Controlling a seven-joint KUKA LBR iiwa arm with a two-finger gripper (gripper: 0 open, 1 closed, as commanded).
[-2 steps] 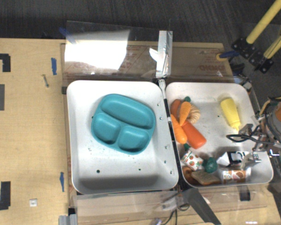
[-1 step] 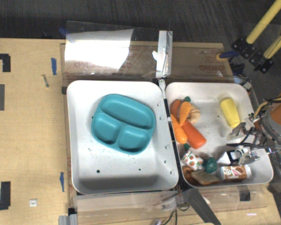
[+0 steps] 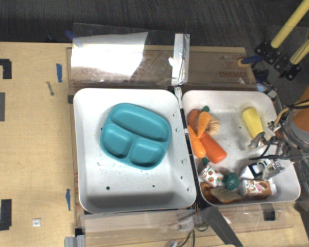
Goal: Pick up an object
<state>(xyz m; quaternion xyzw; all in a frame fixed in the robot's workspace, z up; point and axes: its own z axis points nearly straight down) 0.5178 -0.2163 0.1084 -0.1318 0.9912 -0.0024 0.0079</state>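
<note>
Two bins (image 3: pixel 87 104): teal tray (image 3: pixel 135 135) left, toys (image 3: pixel 208 138) right.

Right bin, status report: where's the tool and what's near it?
Tool over right bin, nothing seen gripped. Yellow object just beside it. Carrots at left wall, teal tray in left bin.

You have one fixed camera, mounted above the worktop (image 3: pixel 26 138) and looking down at a slant. It sits far enough back to take in both white bins whole, the left bin (image 3: pixel 87 189) and the right bin (image 3: pixel 286 192), with dark floor at the far edge and the arm (image 3: pixel 304 122) entering from the right.
</note>
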